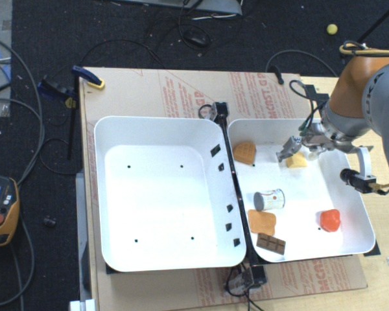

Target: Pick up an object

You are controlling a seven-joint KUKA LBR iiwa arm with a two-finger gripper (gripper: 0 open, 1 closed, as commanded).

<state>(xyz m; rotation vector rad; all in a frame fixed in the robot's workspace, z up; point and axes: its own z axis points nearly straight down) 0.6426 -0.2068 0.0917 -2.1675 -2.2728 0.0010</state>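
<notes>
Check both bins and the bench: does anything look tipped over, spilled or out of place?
Only the small can in the right bin: it lies on its side rather than standing upright. Nothing looks spilled. The tool sits by the yellow block.

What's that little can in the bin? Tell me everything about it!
The can is small with a white body and a grey, metal-looking end. It lies on its side near the middle of the right bin, touching the floor. An orange piece sits just below it, whether touching is unclear. The gripper is farther up, apart.
</notes>
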